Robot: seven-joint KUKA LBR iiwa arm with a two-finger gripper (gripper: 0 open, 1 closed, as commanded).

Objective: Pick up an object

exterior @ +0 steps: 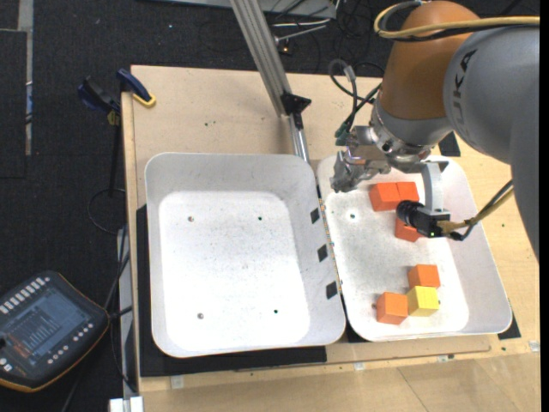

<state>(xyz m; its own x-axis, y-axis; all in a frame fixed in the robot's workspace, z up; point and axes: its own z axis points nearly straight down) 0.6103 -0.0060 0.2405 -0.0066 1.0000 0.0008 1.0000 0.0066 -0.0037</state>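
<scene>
Blocks: 5 small blocks lie in the right bin [480,316], all toward its right half.
Far orange block [390,195]: the largest of the 5, lying in the far part of the right bin, just right of the gripper and near it; whether they touch I cannot tell.
Red-orange block [407,228]: just near of the far orange block, partly hidden by a black fitting [426,221] with a cable that hangs from the arm.
Near cluster: 3 blocks packed together at the near right of the right bin; an orange block [424,275] at the far side, a yellow block [424,300] touching it on the near side, and another orange block [392,307] touching the yellow one on its left.
Gripper [346,177]: low over the far left corner of the right bin, close to the rim that meets the left bin; nothing is seen between its fingers, and whether they are spread or pressed together I cannot tell.
Arm [446,67]: grey with an orange band, reaching in from the right and covering the far right corner of the right bin.
Left bin [163,178]: white, speckled with dark marks, set side by side with the right bin.
Bench [214,101]: pale wood, carrying both bins.
Pendant [43,329]: a handheld controller with a screen, on the dark floor at the near left, off the bench.
Clamp [129,88]: blue and yellow, at the bench's far left corner.
</scene>
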